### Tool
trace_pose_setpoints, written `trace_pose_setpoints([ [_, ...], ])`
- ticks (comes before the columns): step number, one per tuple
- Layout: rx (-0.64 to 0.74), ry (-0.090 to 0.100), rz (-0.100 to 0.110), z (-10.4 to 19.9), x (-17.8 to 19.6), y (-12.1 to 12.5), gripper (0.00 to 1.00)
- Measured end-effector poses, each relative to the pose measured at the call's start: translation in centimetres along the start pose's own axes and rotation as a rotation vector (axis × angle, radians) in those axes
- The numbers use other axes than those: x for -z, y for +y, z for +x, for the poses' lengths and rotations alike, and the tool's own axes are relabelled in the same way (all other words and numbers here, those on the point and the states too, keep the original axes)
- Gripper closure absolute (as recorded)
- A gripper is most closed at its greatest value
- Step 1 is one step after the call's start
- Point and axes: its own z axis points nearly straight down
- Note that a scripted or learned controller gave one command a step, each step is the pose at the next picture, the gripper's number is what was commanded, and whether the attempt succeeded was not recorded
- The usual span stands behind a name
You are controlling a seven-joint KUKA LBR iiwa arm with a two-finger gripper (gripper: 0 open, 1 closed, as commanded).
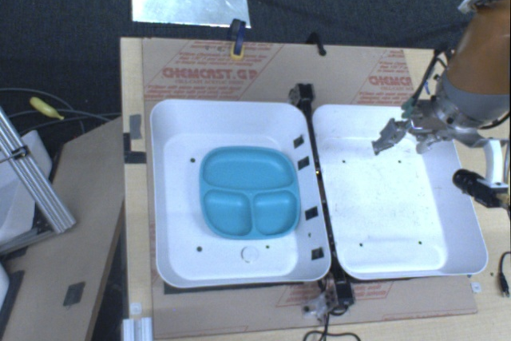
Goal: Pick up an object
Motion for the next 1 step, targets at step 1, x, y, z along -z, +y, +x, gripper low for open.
trace_pose_setpoints([
  [1,-0.004,0.000,0.007,-2.66,-8.24,-2.03,0.00],
])
